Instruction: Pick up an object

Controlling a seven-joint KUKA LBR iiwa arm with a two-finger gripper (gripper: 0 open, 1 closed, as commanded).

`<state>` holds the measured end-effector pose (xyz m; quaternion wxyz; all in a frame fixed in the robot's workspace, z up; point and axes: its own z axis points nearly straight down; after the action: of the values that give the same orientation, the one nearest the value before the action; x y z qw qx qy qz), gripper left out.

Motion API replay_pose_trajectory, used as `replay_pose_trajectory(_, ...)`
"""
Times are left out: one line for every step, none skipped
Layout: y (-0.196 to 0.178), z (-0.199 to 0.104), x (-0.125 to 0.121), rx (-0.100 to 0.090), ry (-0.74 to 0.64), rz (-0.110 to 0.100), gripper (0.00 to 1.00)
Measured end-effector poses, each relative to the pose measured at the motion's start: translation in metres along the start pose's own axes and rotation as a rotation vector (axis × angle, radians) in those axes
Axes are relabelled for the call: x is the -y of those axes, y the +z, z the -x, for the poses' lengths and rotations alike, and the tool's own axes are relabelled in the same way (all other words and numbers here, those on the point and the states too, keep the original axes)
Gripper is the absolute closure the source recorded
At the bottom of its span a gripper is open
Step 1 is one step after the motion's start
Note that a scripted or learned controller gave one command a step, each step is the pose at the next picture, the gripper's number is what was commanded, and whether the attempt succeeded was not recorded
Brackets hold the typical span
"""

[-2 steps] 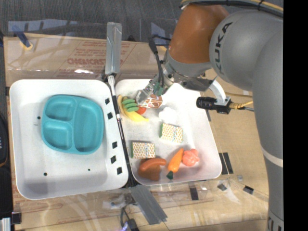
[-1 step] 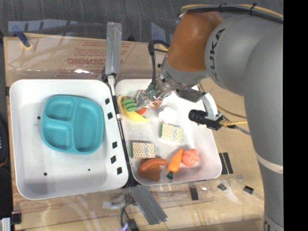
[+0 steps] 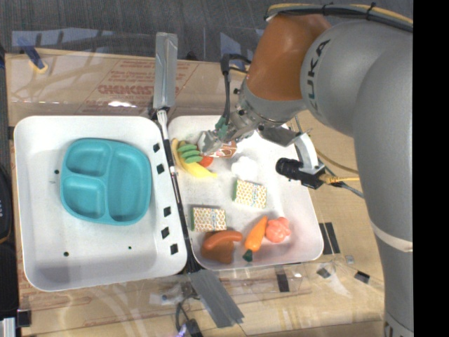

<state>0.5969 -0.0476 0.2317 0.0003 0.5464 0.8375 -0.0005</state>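
gripper (image 3: 214, 140) is low in the right bin (image 3: 309, 220), just beside the banana (image 3: 191, 161); finger state cannot be determined, no object seen lifted, pick remains outstanding.

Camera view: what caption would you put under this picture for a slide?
A grey robot arm's gripper reaches into the right bin of toy food, beside a teal divided plate in the left bin.
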Motion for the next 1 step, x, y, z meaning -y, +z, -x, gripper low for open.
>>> replay_pose_trajectory(0.0273, -0.0179, 0.0295, -0.002, -0.384, -0.002, 1.0)
